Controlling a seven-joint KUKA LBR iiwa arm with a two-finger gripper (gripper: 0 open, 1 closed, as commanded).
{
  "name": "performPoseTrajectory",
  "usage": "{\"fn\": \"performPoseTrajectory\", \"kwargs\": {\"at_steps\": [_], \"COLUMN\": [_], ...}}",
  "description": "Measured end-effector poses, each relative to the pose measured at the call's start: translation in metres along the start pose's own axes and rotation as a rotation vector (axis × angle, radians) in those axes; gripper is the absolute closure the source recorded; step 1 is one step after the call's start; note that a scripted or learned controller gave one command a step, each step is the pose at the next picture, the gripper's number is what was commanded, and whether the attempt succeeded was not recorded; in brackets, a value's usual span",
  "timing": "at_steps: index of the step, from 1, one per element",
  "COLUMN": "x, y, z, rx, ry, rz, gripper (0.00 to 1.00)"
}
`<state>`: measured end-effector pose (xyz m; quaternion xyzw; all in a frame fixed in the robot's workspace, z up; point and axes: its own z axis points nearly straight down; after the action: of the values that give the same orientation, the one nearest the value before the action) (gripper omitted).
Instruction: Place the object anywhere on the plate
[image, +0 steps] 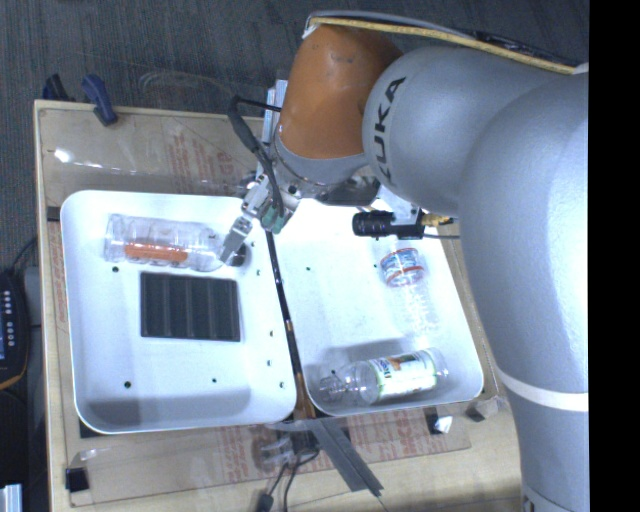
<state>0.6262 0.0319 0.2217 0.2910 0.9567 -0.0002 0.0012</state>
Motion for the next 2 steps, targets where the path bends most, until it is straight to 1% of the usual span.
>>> {"fn": "performPoseTrajectory", "kwargs": {"at_steps": [1,2], "x": [0.135,0.163], "y": [-0.043,0.022], "z": [0.02,0.063], "rx": [0.003,0.004], "ry": [0.004,0.005], "rz": [0.063,0.106], "gripper": [0.0,0.0]}}
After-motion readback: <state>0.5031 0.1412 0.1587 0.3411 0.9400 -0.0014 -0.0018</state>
